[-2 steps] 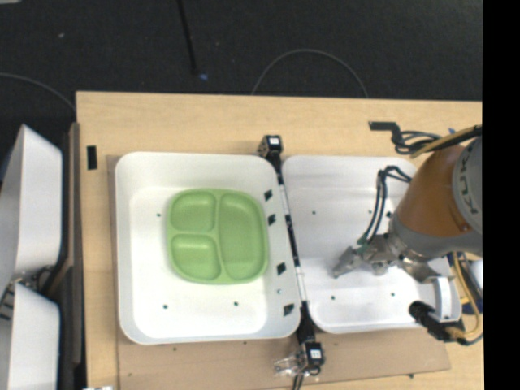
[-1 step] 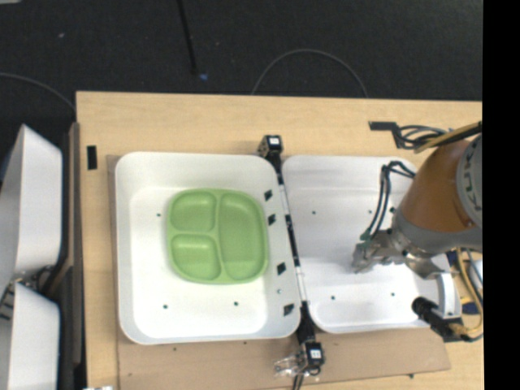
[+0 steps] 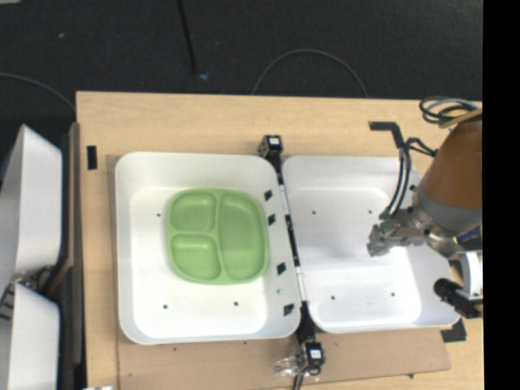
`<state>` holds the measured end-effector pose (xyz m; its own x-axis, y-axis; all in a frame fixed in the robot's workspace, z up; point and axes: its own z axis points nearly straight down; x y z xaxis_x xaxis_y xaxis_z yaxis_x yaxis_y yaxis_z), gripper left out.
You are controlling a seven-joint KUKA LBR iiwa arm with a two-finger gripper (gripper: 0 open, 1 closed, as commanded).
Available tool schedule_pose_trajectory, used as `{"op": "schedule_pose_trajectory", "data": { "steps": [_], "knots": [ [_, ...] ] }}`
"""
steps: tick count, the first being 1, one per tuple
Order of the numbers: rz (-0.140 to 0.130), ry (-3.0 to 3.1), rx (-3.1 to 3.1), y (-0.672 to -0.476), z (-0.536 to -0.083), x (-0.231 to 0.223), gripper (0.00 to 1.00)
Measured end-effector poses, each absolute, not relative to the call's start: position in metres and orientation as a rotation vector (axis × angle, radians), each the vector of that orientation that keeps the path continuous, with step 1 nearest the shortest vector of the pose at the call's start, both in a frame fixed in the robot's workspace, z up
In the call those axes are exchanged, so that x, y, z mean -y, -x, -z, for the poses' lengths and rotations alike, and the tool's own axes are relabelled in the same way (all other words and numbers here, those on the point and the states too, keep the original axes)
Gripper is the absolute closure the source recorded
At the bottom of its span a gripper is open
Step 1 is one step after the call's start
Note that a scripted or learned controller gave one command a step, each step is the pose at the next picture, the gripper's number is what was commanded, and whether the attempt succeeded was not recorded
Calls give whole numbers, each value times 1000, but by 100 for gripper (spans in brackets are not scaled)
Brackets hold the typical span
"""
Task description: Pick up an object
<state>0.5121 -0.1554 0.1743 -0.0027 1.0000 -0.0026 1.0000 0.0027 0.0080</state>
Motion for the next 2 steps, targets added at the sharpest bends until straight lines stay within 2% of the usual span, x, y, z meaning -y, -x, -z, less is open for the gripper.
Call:
{"op": "schedule_pose_trajectory", "data": {
  "steps": [2],
  "knots": [
    [-7, -2211, -2220, -515, -291, 152, 100]
  ]
}}
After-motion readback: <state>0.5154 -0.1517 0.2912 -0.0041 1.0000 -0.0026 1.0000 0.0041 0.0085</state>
